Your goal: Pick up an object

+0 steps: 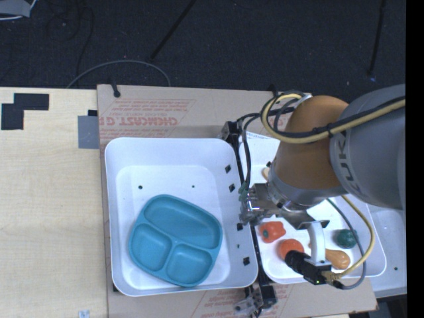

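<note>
In the right bin (377, 267) lie a few small things near its front: a red piece (271, 231), an orange-red round piece (289, 247), an orange piece (338, 258) and a dark green ball (346, 237). The arm's orange wrist hangs low over this bin and hides most of it. My gripper (257, 211) shows as metal parts at the bin's left side, just above and left of the red piece. Nothing can be seen held in it.
The left bin (122, 158) holds a blue divided plate (175, 240) toward its front. A ridge with black clips (242, 197) separates the two bins. Brown cardboard lies under the bins, with a pale wooden bench to the left.
</note>
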### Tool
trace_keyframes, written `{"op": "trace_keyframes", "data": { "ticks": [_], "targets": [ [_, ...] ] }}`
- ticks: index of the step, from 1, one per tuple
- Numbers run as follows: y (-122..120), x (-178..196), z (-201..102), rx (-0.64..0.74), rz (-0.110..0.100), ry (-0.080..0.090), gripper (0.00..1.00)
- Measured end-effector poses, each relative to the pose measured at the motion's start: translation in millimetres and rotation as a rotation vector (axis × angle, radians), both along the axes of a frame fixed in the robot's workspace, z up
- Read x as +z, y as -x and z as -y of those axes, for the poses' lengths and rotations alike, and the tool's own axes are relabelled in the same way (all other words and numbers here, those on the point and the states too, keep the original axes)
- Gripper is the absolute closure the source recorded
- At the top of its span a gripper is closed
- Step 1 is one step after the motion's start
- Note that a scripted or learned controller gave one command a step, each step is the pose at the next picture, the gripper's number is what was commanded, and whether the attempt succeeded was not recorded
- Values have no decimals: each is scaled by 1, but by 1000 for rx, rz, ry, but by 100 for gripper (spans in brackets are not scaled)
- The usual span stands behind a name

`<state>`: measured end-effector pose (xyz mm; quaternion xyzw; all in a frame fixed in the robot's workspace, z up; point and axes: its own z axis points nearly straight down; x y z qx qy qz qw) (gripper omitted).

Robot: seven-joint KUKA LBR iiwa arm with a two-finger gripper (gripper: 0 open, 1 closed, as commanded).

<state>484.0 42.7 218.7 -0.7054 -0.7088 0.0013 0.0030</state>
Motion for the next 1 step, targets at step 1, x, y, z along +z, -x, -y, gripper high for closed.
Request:
{"op": "trace_keyframes", "data": {
  "ticks": [1],
  "targets": [
    [-3,10,-56,1,2,1,100]
  ]
}}
